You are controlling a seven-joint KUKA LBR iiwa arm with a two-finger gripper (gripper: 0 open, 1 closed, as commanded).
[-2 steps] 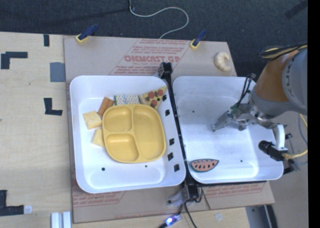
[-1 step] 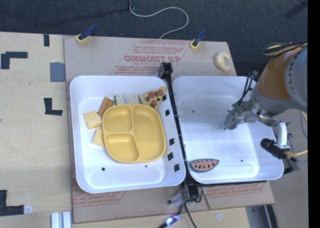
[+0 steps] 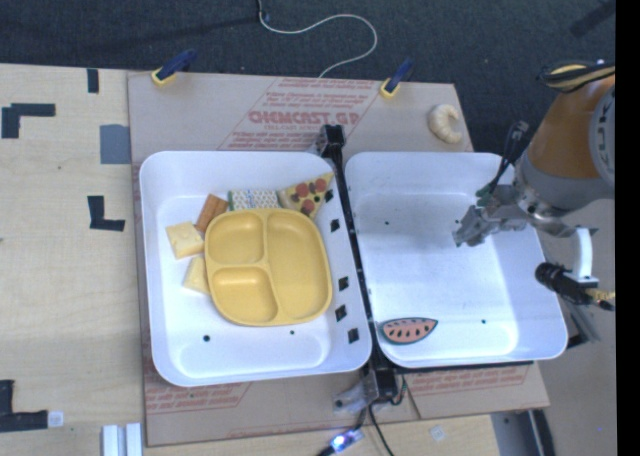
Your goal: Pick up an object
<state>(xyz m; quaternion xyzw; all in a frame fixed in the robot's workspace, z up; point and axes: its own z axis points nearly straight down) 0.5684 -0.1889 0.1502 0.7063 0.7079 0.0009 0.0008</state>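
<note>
— Fingers first: spread or pressed together?

— I cannot tell. The gripper [image 3: 478, 227] is a dark grey lump against the white floor at centre right of the frame, and nothing shows between its tips. It sits over the upper right part of the right bin [image 3: 440, 274].

— What is nearest for it to take?

— The watermelon slice [image 3: 410, 330], lying flat near the lower edge of that same bin, toward the lower middle of the frame and well apart from the gripper. It is alone there, with no neighbours touching it.

— How would you expect it to handle?

— It looks like a toy: thin, stiff and light, probably smooth plastic, so a bit slippery but hardly fragile. Lying flat, it offers little height to close on. I would pinch across the narrow width, rind to straight edge, near the middle of the arc, rather than along its length.

— And the left bin [image 3: 160, 179]?

— Harder going. The yellow divided plate [image 3: 268, 266] is wide and rigid, so only its rim could be gripped. Small food pieces [image 3: 186, 240] are crowded against its left side and a pizza slice [image 3: 310, 192] lies at its upper edge, all close together.
</note>
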